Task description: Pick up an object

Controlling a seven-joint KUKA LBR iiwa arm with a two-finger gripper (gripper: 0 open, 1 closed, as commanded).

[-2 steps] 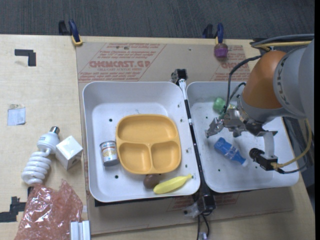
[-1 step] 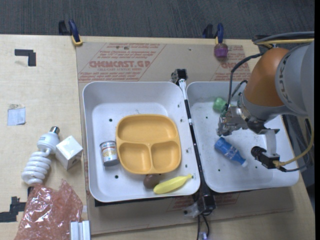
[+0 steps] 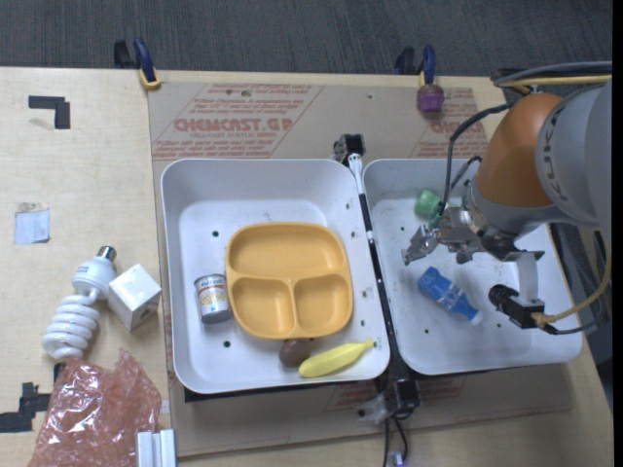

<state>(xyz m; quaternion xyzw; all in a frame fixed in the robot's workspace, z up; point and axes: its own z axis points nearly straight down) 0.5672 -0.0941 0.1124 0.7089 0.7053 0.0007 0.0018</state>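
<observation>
Your arm (image 3: 545, 163) sits highest over the scene, closest to the lens, reaching in from 3 o'clock with its orange band above the right bin (image 3: 545, 353). Next in size is the left bin (image 3: 185, 261), which carries a yellow divided tray (image 3: 289, 280); at the tray's 5 o'clock lies a yellow banana (image 3: 336, 358), touching a brown round object (image 3: 292, 352), and at its 9 o'clock stands a small can (image 3: 211, 297). In the right bin you have a blue bottle-like object (image 3: 448, 295) near the middle and a small green object (image 3: 426, 202) at 11 o'clock from it.

The tool (image 3: 421, 247) hangs between those two, its tips just beside the bin floor, and nothing is visible between them; whether they are apart or together, you cannot tell from this view.

Your likely trouble: the tool sits beside the blue object, not over it, so closing where it is would probably catch nothing, and a descent could nudge that object away.

Both bins rest on a pale wooden tabletop (image 3: 78, 193) covered by a printed sheet (image 3: 243, 115); a spiral light bulb (image 3: 78, 314), a white cube (image 3: 134, 296) and crumpled reddish plastic (image 3: 97, 416) lie at 8 o'clock, with dark carpet (image 3: 292, 13) beyond at 12 o'clock.
</observation>
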